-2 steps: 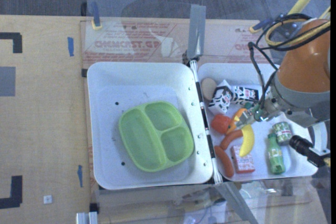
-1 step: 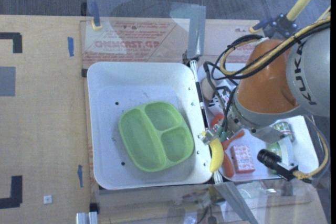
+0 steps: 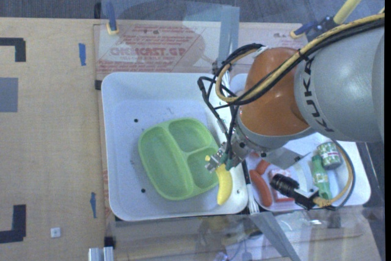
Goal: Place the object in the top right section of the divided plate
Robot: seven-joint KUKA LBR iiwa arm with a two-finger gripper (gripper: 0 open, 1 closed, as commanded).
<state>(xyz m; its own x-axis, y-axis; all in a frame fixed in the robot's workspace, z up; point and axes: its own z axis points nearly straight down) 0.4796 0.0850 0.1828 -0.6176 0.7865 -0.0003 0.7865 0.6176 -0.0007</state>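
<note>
A green divided plate (image 3: 174, 159) with three sections lies in the left white bin (image 3: 122, 107). My gripper (image 3: 219, 162) hangs over the plate's right edge, above its lower right section. A yellow banana (image 3: 224, 187) hangs down from the fingers, its upper end pinched between them. Its lower end shows over the plate's rim and the bin floor near the bin's right wall. The orange wrist band and the grey arm cover the bin's top right corner.
The right white bin (image 3: 360, 192) holds a red-orange sausage (image 3: 263, 187) near its left wall and a green bottle (image 3: 324, 165) further right. A clear sheet and a red-printed board (image 3: 149, 49) lie behind the left bin. Bare bin floor surrounds the plate on its left.
</note>
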